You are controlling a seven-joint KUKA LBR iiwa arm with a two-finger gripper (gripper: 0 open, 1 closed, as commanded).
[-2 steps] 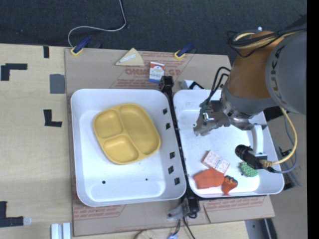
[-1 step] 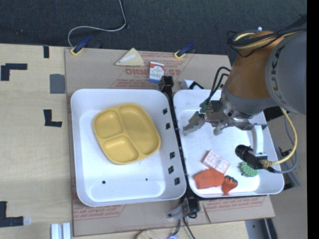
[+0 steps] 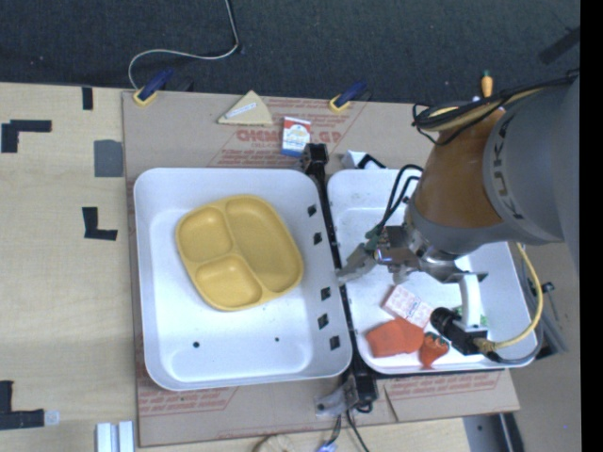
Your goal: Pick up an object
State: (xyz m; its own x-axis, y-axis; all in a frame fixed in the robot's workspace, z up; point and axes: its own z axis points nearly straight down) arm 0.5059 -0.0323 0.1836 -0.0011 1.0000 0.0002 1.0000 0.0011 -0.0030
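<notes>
Meanwhile, the left bin [image 3: 155,252] held a yellow divided plate [image 3: 240,250]. The right bin [image 3: 363,201] held an orange lump [image 3: 394,339] and a small white packet [image 3: 407,302] just beside it. The end effector [image 3: 363,262] hung low near that bin's left wall, apart from both. Whether it was spread or pressed together could not be told.

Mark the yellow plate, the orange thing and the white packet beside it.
yellow plate [image 3: 238,250]: camera view, its middle ridge.
orange thing [image 3: 392,338]: camera view, its flat middle.
white packet [image 3: 407,302]: camera view, its printed face.
</notes>
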